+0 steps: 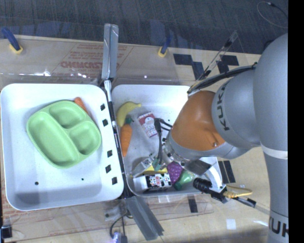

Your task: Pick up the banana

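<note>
Approach step, judged from the layout: the arm point(228, 120) is reaching in from the right edge and bending over the lower centre of the right bin point(142, 92), its orange band uppermost. The gripper point(164, 163) is hanging low among small clutter; its state cannot be told. The banana point(125, 111) is lying free at the bin's upper left, just above a carrot point(125, 138). Next move: travelling up-left to it.
</note>
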Motion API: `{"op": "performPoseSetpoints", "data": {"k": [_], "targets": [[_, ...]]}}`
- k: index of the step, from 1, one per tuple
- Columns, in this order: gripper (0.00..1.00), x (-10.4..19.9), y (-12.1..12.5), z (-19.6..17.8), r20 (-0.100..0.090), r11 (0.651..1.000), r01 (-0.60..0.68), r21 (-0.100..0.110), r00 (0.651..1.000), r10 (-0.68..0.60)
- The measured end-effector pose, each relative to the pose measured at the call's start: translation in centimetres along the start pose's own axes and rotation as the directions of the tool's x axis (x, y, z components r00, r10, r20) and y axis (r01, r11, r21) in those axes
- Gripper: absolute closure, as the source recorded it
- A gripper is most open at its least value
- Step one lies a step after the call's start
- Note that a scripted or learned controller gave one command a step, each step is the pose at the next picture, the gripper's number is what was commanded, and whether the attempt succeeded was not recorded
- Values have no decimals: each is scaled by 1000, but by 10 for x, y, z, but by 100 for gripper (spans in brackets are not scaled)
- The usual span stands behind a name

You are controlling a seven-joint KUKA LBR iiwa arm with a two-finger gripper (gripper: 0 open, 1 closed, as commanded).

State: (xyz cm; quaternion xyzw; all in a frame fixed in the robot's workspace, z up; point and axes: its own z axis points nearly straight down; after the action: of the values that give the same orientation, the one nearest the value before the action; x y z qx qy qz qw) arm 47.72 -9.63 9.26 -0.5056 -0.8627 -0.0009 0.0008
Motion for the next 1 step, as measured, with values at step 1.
{"op": "performPoseSetpoints", "data": {"k": [1], "targets": [[100,0,2,-12,1,1000,6,-4,1000,-6]]}}
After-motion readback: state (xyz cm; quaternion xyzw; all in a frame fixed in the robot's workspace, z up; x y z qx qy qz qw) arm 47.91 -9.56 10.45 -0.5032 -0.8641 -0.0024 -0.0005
